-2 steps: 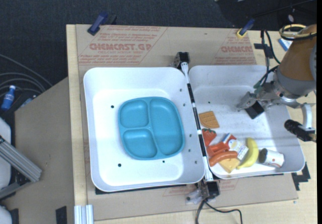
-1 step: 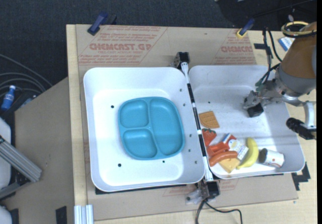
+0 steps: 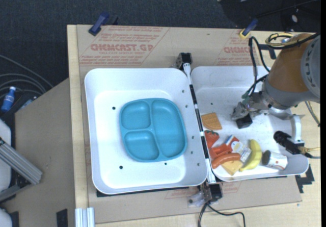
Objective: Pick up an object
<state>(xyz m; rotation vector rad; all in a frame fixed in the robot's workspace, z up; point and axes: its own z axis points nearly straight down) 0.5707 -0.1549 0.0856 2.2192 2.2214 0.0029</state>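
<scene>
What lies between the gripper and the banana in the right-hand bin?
In the camera view, bare white bin floor lies between the gripper and the banana. The cracker and the carrot sit off to the left of that stretch.

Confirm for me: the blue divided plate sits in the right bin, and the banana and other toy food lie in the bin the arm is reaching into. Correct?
Not quite. The blue divided plate sits in the left bin, not the right one, as the camera view shows. The rest holds: the banana and the other toy food lie in the right bin, where the arm is reaching in.
</scene>
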